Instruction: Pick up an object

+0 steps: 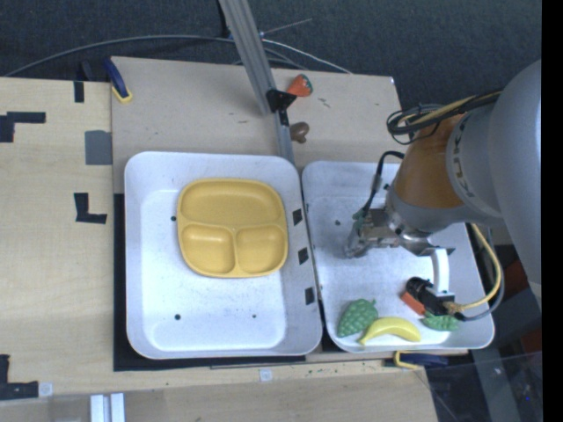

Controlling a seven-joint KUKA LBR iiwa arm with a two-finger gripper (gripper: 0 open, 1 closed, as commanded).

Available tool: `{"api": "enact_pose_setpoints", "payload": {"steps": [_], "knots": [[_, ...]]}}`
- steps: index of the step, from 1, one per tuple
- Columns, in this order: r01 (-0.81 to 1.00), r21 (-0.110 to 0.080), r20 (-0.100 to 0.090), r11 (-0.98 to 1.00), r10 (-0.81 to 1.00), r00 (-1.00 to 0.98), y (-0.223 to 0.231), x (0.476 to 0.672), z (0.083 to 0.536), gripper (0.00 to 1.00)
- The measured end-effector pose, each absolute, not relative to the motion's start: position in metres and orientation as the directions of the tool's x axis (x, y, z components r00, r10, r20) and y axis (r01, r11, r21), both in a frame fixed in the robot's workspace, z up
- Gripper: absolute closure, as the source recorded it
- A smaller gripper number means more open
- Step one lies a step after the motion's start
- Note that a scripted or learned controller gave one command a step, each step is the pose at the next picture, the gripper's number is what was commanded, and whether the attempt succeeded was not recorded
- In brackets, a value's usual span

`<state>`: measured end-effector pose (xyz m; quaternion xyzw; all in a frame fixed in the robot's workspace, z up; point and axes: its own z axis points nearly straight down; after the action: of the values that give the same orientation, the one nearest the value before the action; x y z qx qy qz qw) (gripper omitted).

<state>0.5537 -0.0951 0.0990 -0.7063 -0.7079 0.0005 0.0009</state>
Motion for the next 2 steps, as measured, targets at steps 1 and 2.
{"api": "enact_pose_setpoints", "payload": {"steps": [1, 2], "knots": [[1.0, 0.003, -0.001, 0.0, 1.0, 0.0, -0.103, 0.55, 0.157, 1.0], [1.0, 0.003, 0.0, 0.002, 1.0, -0.002, -0.097, 0.545, 0.202, 1.0]]}}
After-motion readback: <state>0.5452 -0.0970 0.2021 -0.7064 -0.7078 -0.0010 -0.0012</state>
